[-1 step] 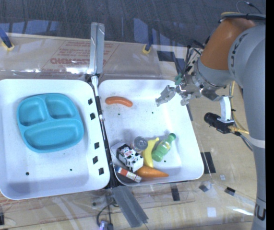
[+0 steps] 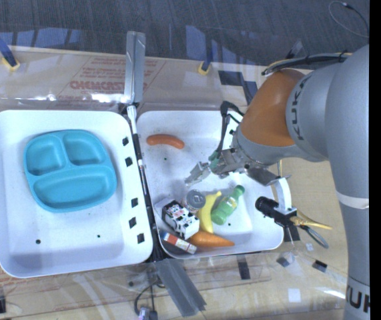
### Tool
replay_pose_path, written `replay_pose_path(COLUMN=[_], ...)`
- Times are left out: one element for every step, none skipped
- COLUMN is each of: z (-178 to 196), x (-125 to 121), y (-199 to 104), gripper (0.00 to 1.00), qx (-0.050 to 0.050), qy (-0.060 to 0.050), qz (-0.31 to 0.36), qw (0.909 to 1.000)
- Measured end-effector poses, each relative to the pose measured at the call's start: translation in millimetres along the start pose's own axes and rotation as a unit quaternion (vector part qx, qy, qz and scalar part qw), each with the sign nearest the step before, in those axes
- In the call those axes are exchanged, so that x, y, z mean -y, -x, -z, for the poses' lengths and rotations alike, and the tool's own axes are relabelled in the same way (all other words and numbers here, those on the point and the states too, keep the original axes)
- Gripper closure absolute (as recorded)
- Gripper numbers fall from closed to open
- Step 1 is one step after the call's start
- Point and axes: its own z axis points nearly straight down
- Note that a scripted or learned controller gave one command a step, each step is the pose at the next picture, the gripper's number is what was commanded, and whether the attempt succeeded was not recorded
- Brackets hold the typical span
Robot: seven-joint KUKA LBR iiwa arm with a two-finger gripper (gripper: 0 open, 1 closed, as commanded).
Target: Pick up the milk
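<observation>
We judged the milk carton point(image 2: 180, 219), wedged among clutter at the right bin's point(image 2: 177, 122) near edge, light, stiff but crushable, best pinched across its flat sides; the gripper point(image 2: 200, 172) hung above, fingers apart and empty.

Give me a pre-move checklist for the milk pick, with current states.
1. Milk carton located: ok, black-and-white carton near the front left of the right bin.
2. End effector over the carton: not ok, it sits up and to the right of it.
3. Carton free of neighbours: not ok, banana, can and carrot crowd it.
4. Carton upright: cannot tell.
5. Green bottle clear of the approach path: not ok, it lies just below the end effector.
6. Left bin's blue tray out of the way: ok.
</observation>
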Motion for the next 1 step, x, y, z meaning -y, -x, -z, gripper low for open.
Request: replay_pose_path(z=[-36.0], x=[22.1], y=[-43.4], gripper=[0.00], qx=[0.012], qy=[0.015], qz=[0.032], qw=[0.9993])
